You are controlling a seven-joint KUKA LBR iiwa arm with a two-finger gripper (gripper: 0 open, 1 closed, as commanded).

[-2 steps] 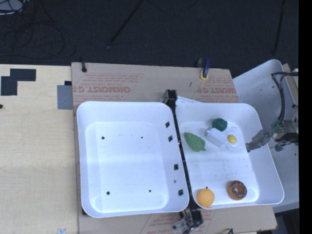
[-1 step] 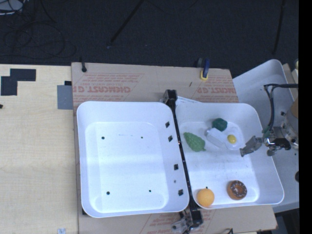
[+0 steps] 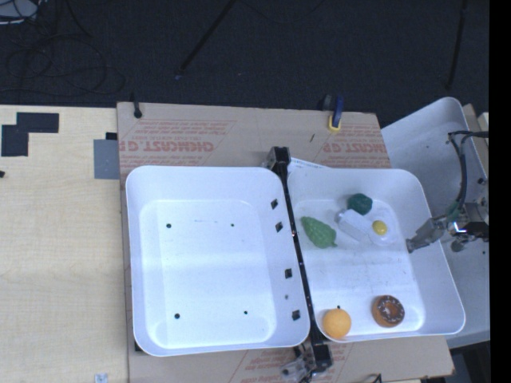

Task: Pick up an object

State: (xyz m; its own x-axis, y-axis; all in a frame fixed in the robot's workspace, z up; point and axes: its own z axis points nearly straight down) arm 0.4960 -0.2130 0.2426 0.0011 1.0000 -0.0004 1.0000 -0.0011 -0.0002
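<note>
Gripper (image 3: 421, 238): at the right wall of the right bin, above the rim, well clear of every object. Finger spacing cannot be told at this size; nothing is seen between the fingers.
Arm (image 3: 447, 142): grey-white body reaching in from the right, behind and above the gripper, with dark cabling along it.
Right bin (image 3: 435, 309): shallow white tray; landmark for all positions below.
Yellow ball (image 3: 380, 228): in the right bin's upper half, the object nearest the gripper, lying on a clear plastic piece.
Clear plastic piece (image 3: 353, 226): just left of the yellow ball, touching it, toward the bin's middle.
Dark green object (image 3: 360, 203): just above the clear plastic piece, near the bin's far wall.
Light green leafy object (image 3: 318, 232): left part of the right bin, near the divider side, beside the clear plastic piece.
Brown doughnut (image 3: 388, 310): near wall of the right bin, right of centre, apart from the upper cluster.
Orange ball (image 3: 337, 323): near-left corner of the right bin, left of the brown doughnut, not touching it.
Left bin (image 3: 140, 214): directly left of the right bin, edges meeting along a black clip strip (image 3: 289, 246).
Bench board (image 3: 200, 134): brown cardboard sheet under both bins.
</note>
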